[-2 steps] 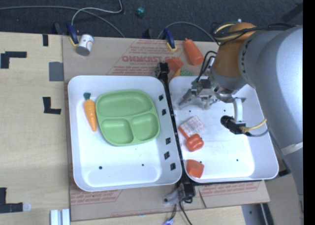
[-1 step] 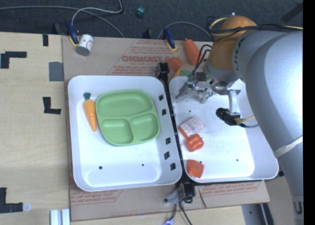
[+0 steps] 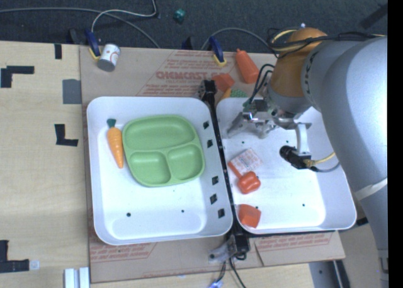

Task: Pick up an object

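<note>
two bins; gripper point(image 3: 247, 123) in right bin point(image 3: 327, 211), above wrapper point(image 3: 244, 160), fingers spread, nothing held. left of it: plate point(image 3: 164, 149), carrot point(image 3: 115, 144).

A small white can point(image 3: 109, 56) lies beside blue clips point(image 3: 94, 44) on cardboard point(image 3: 170, 75).

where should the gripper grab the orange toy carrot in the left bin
Probably across the middle of the orange plastic carrot, coming straight down. It lies flat and lengthwise on the left white bin floor, green top toward the far rim. Its long sides are narrow enough to pinch, but the green divided plate sits close on one side, leaving little room there.
</note>
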Robot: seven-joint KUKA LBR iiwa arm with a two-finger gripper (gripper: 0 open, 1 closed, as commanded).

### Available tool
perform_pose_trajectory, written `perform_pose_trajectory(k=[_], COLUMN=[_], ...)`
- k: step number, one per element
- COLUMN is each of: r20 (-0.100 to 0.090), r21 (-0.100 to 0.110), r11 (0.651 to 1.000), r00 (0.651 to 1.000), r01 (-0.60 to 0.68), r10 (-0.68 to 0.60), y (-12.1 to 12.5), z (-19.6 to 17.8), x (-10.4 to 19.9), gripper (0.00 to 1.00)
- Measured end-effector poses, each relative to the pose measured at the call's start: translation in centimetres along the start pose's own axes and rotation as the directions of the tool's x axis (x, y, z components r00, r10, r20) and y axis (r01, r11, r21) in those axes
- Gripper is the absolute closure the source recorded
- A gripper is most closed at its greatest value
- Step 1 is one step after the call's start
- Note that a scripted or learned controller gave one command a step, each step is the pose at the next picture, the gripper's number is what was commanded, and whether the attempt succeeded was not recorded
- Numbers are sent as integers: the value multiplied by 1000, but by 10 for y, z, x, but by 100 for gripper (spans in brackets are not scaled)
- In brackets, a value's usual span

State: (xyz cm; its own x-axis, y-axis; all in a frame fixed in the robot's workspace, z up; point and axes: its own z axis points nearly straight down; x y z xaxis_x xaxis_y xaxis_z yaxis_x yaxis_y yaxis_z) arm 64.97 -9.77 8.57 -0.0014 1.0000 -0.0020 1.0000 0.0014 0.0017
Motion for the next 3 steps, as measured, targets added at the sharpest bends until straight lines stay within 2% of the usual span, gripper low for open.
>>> perform_pose_trajectory(k=[2, 3], r20=[-2, -3], r21=[1, 2], r11=[1000, 1000], r00=[1000, 1000], r01=[0, 1], r10=[0, -1], y=[12, -87], z=[0, -99], x=[4, 42], gripper=[0, 0])
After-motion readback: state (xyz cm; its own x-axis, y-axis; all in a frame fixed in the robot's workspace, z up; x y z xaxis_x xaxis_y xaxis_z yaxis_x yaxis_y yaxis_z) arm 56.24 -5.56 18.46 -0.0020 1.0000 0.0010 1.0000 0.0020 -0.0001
